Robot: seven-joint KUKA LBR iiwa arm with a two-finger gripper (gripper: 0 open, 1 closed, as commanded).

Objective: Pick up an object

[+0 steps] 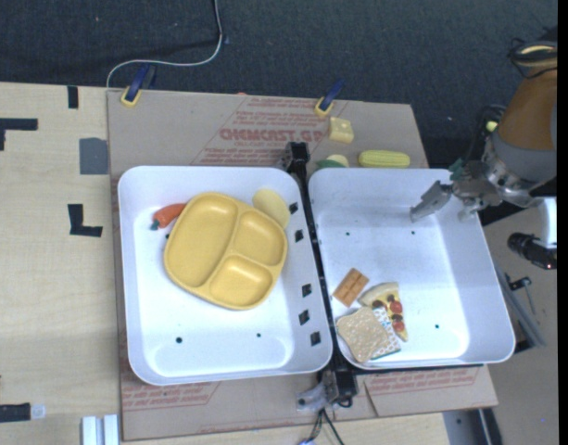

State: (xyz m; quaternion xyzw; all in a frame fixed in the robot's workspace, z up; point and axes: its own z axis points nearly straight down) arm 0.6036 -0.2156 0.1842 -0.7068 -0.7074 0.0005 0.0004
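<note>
The hand (448, 198) hovers above the right bin (450, 267).

The arm (524, 123) enters at three o'clock, orange band uppermost. Its gripper (443, 199) points toward nine o'clock, angled downward. Finger spread is unclear.

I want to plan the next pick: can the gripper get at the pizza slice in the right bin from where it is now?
Probably yes. The gripper hangs over the right bin, and the pizza slice lies uncovered beside the cracker.
</note>
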